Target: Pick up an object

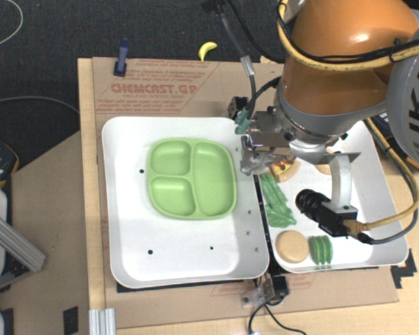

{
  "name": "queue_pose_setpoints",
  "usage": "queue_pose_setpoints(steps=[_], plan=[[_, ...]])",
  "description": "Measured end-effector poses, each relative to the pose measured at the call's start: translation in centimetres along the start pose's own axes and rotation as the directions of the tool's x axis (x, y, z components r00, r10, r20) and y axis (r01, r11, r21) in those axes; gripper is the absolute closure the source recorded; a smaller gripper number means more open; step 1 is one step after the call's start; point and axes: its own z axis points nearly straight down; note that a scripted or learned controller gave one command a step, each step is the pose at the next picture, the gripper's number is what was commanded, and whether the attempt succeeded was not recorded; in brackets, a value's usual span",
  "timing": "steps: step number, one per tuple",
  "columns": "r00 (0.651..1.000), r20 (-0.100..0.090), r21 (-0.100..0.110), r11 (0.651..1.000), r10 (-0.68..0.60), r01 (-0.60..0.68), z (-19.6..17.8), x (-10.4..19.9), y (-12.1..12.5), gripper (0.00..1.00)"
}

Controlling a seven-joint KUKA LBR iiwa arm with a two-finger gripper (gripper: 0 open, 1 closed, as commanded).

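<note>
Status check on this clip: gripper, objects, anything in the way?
Gripper low over right bin, fingers hidden. Green pod, tan disc, green slice loose in that bin. Green tray in left bin. Arm hides the rest.

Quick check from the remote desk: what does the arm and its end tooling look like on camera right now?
The arm has a large glossy orange band above a grey wrist section. Below it sits a silver metal gripper assembly with small teal fittings. Black and yellow cables loop around the orange band, and a yellowish hose runs to a black cylindrical fitting on a grey bracket.
</note>
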Motion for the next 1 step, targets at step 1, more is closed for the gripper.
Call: queue_pose_setpoints(steps=[1], plan=[[1.0,0.0,-0.009,1.0,0.005,-0.005,-1.39,-0.37,0.12,1.0]])
